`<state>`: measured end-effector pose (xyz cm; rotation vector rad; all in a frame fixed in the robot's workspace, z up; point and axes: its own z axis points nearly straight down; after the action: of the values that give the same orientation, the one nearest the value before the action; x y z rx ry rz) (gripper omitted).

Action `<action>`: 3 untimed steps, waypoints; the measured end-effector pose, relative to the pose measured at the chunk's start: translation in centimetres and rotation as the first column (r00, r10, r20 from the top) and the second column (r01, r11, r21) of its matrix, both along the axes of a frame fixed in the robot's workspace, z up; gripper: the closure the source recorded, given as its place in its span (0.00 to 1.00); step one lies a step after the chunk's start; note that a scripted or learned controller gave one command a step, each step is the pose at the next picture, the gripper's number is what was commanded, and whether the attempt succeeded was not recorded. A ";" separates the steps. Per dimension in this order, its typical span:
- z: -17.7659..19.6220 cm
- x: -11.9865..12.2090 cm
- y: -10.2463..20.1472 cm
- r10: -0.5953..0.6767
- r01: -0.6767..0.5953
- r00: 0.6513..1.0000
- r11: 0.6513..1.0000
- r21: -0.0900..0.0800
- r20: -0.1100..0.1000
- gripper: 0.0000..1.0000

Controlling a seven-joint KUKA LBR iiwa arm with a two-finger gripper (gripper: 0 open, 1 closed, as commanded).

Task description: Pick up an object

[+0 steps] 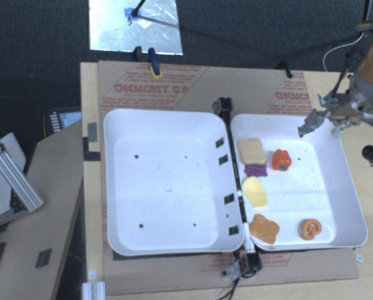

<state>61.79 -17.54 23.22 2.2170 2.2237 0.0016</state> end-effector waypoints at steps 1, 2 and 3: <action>13.6 2.9 -3.3 0.002 -0.002 1.000 1.000 -0.007 0.016 0.00; 31.5 -0.4 -2.1 0.003 -0.003 1.000 1.000 -0.007 0.019 0.00; 31.6 -0.2 -2.1 0.007 -0.007 1.000 1.000 -0.004 0.007 1.00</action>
<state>61.58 -19.63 54.79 2.2037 2.2263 0.0051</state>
